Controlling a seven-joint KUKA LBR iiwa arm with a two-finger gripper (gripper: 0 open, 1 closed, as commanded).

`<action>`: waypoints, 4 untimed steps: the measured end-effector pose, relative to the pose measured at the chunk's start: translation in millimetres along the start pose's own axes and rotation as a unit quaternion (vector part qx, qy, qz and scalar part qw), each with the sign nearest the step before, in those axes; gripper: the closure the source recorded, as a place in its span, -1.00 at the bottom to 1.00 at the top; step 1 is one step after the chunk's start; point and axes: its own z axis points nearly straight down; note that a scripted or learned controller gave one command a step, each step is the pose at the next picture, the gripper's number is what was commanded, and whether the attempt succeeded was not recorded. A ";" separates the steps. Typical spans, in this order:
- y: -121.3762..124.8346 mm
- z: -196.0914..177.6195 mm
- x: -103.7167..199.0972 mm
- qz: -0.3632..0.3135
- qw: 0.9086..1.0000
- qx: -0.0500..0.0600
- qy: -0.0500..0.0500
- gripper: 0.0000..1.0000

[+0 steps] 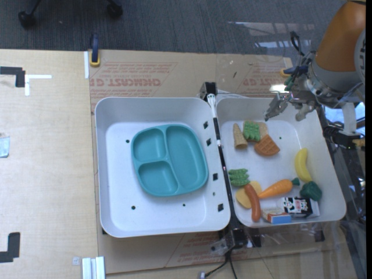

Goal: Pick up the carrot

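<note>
The pincer [286, 105] is hovering empty, apparently spread, at the frame's upper right; the carrot [275, 188] is lying lower right, likely light, rigid, slippery, best gripped mid-body.

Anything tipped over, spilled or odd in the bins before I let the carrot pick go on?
Nothing stands out. The toy food lies loose inside the right bin, none over the rim. The carrot rests beside the red sausage. The teal plate sits flat in the left bin. The gripper hangs above the right bin's far edge.
</note>
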 end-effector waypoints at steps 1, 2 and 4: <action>-78.2 61.3 21.4 -0.130 0.992 -0.001 0.000 -1.00; -142.6 125.0 -6.7 -0.198 0.980 -0.002 0.001 -1.00; -124.5 25.7 81.5 -0.121 0.993 -0.002 0.000 1.00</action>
